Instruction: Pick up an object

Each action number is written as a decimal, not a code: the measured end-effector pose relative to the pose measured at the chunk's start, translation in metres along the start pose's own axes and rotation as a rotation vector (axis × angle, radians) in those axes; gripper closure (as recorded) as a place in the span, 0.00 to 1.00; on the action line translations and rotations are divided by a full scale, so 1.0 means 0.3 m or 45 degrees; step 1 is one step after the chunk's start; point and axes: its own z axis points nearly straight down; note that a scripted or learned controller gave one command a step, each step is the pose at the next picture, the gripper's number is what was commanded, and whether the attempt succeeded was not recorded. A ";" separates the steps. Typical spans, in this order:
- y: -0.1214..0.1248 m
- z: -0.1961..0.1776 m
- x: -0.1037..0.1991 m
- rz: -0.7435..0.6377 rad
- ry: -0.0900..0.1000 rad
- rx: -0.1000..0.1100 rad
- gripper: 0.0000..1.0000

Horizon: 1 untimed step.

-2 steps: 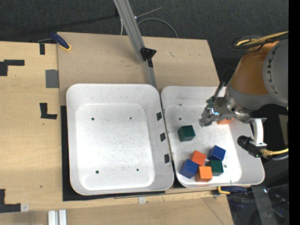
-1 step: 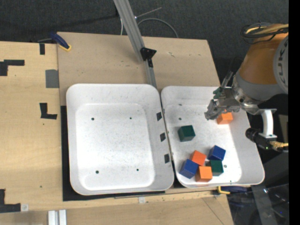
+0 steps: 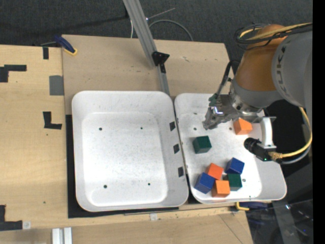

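My gripper (image 3: 212, 120) hangs over the upper middle of the right bin (image 3: 189, 107), its dark fingers pointing down and left. A dark green cube (image 3: 202, 144) lies just below the fingertips, apart from them. An orange cube (image 3: 242, 126) sits right of the gripper, close under the wrist. Near the bin's front lies a cluster: a blue cube (image 3: 235, 165), an orange cube (image 3: 215, 171), a small green cube (image 3: 234, 181), another orange cube (image 3: 221, 188) and a blue cube (image 3: 204, 182). Nothing shows between the fingers.
The left bin (image 3: 81, 136) stands beside the right one, sharing a raised edge. A slanted metal pole (image 3: 144, 29) crosses the bench behind the bins. The arm's grey and orange body (image 3: 269, 70) overhangs the right bin's far right side, with a yellow cable (image 3: 292, 151) looping below it.
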 end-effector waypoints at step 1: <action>0.034 0.027 0.188 -0.001 0.000 0.000 1.00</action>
